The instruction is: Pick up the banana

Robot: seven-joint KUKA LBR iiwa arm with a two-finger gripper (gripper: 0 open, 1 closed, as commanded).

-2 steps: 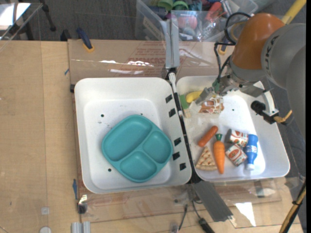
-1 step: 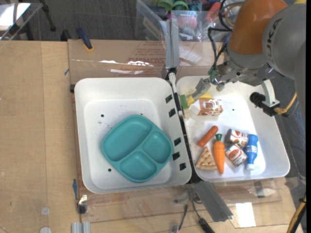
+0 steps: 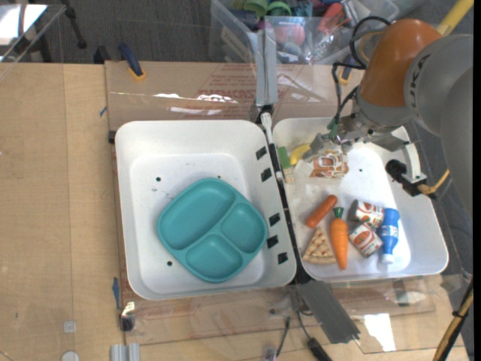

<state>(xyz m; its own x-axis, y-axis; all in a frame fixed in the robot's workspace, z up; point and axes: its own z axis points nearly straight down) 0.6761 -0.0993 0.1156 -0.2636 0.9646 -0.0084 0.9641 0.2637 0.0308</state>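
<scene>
1. The end effector [image 3: 336,136] was too small and cluttered to tell how its fingers stood
2. The banana [image 3: 300,153] showed as a small yellow patch, partly covered by the end effector
3. The arm [image 3: 436,66] was cut off by the right edge
4. The clear tub of toys [image 3: 301,13] was cut off at the top edge

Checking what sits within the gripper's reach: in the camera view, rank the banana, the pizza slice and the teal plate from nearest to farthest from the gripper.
From the gripper:
1. Banana, just to its left, right bin's top corner.
2. Pizza slice, near the right bin's front edge.
3. Teal plate, in the left bin.
</scene>
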